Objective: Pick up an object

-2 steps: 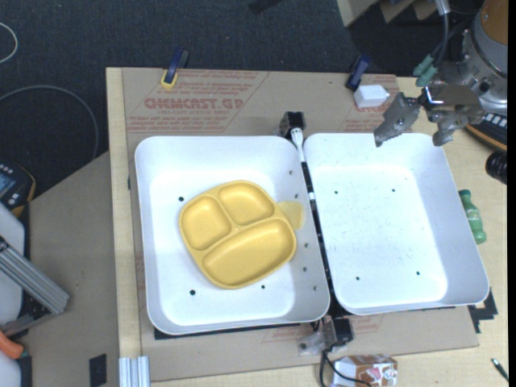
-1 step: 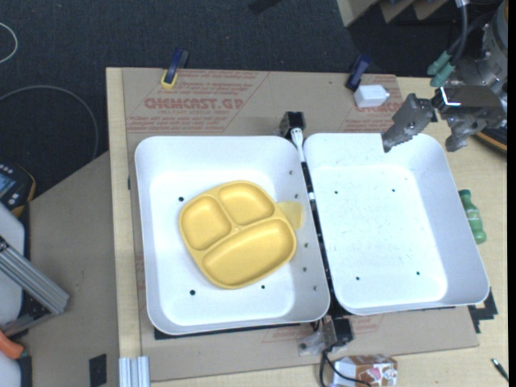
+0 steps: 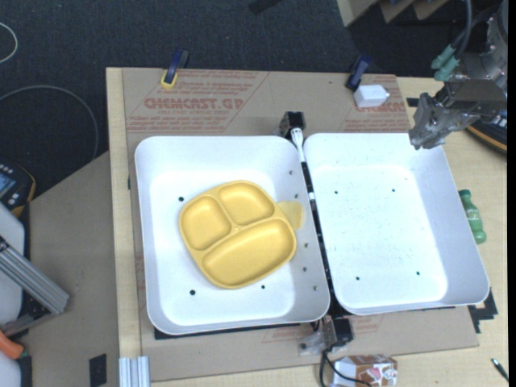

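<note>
A yellow three-compartment plate [image 3: 236,234] lies flat in the middle of the left bin [image 3: 161,168]. A small pale yellow piece [image 3: 292,213] pokes out from under the plate's right edge. The gripper [image 3: 426,138] hangs over the far right corner of the right bin [image 3: 379,289], well away from the plate. Nothing shows between its fingers.
A green object [image 3: 472,216] lies on the bench just outside the right bin's right rim. A white block [image 3: 371,96] and clamps sit on the cardboard behind the bins. Cables and a small packet [image 3: 372,371] are at the front edge.
</note>
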Robot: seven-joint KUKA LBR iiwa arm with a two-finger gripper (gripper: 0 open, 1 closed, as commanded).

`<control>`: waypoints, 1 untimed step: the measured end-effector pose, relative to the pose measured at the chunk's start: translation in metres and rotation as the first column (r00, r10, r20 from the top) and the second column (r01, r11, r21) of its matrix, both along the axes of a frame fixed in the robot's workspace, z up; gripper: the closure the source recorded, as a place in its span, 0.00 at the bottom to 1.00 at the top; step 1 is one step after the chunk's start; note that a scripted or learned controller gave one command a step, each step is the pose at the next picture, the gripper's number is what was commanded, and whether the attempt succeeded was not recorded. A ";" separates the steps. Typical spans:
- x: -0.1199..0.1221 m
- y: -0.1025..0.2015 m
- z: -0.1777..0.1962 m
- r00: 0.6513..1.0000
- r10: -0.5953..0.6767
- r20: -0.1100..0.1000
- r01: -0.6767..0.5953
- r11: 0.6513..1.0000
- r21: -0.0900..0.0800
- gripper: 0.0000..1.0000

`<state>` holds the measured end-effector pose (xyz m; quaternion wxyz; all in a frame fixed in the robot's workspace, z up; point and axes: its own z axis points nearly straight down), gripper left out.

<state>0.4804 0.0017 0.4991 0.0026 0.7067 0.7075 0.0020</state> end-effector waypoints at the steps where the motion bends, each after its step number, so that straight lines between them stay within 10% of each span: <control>1: -0.002 0.047 -0.103 1.000 0.003 -0.014 -0.003 1.000 0.001 1.00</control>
